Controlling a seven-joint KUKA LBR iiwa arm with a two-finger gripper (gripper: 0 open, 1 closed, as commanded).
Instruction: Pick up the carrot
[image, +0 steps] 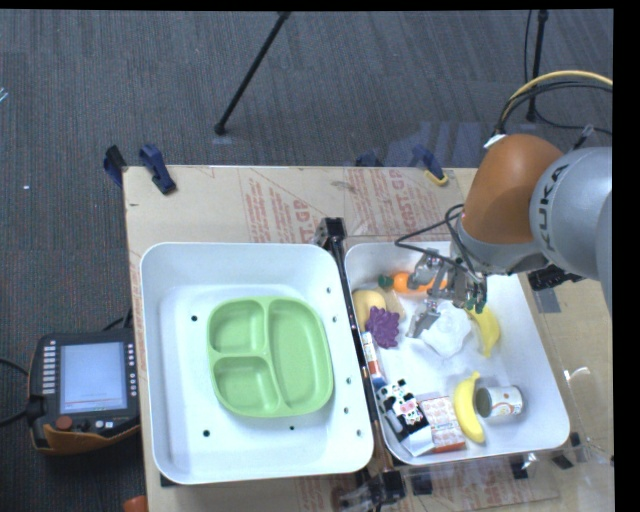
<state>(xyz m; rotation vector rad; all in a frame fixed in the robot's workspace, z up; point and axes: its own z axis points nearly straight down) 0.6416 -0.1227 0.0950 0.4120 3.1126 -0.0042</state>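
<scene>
Camera view, from the near edge outward: in the right bin (545, 400), a small carton (441, 420) with red print is seen at about 6 o'clock, flanked by a black-and-white cow-patterned item (402, 405) on one side and a banana (468, 407) and a white cup (499, 402) lying on its side on the other. Farther in, purple grapes (382, 324) and a pale yellow fruit (368, 301) are placed toward 9 o'clock, and a second banana (487, 330) toward 3 o'clock, beside a crumpled white item (447, 334). The gripper (432, 312) is hung over the bin's middle; whether its fingers are apart or together cannot be told. The carrot (412, 282) is found toward 11 o'clock, just beside the gripper's body, orange and partly hidden. In the left bin (170, 290), a green divided plate (270, 356) is set.
</scene>
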